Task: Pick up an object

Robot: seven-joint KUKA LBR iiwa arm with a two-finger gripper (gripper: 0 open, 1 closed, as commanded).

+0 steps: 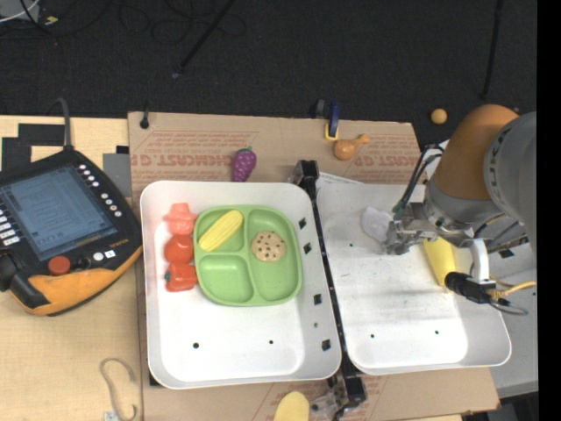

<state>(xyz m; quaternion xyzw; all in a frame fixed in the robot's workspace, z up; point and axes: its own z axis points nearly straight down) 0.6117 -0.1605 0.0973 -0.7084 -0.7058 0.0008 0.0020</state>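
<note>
My gripper [397, 240] reaches down into the right bin [412, 340] near its upper middle, below the grey wrist and orange band. A small pale, see-through object [377, 224] lies on the bin floor just left of the gripper, touching or nearly touching it. A yellow object [438, 260] lies to the gripper's right, partly under the arm's cables. In the left bin [228, 349] sits a green divided plate [230, 283] holding a yellow corn cob [218, 229] and a cookie [267, 247]. Red and orange toys [179, 248] stand beside the plate's left edge.
A purple grape toy [244, 163] and an orange pear-shaped toy [349, 146] lie on the cardboard behind the bins. A teach pendant [61, 226] rests at the left. A yellow object [292, 405] lies at the bins' front edge. A black divider [317, 261] separates the bins.
</note>
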